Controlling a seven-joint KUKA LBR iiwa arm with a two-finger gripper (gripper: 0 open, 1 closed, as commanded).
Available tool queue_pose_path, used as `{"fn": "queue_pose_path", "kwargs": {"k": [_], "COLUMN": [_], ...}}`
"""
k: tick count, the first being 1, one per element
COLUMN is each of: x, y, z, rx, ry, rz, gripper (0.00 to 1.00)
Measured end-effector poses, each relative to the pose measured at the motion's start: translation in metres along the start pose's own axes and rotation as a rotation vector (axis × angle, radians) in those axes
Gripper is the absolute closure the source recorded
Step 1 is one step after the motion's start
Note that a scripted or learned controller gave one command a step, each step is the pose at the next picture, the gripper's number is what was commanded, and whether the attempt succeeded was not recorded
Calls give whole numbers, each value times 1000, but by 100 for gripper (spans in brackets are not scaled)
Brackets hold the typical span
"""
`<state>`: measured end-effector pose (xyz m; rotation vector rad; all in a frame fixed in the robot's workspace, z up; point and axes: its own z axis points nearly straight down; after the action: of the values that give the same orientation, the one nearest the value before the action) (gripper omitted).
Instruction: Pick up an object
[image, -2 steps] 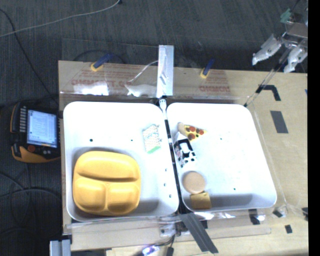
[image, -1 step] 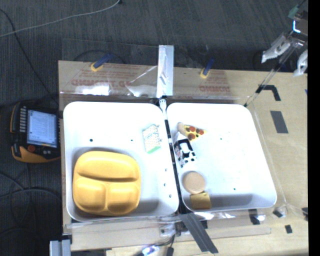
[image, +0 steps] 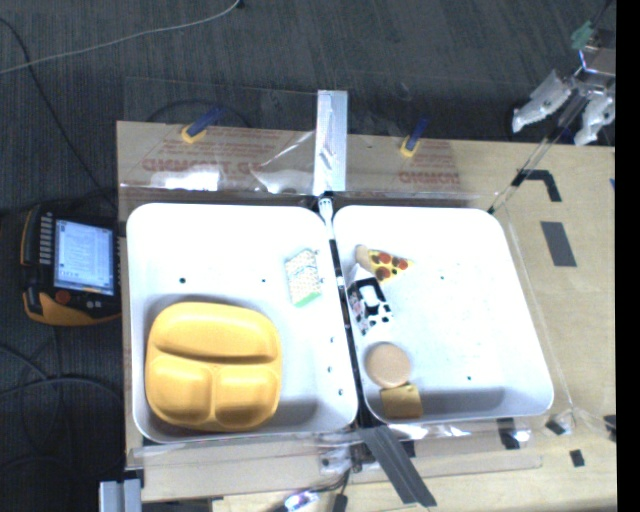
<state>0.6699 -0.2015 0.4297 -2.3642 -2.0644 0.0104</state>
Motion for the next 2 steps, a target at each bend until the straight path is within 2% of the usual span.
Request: {"fn": "queue_pose_path", "kwargs": {"k": [1,2], "x": [-12,-25], "y": [1,-80], "z": [4,0], "rx": [2,3], "ry": [1,2], "rz": [399,715], "gripper": [0,0]}}
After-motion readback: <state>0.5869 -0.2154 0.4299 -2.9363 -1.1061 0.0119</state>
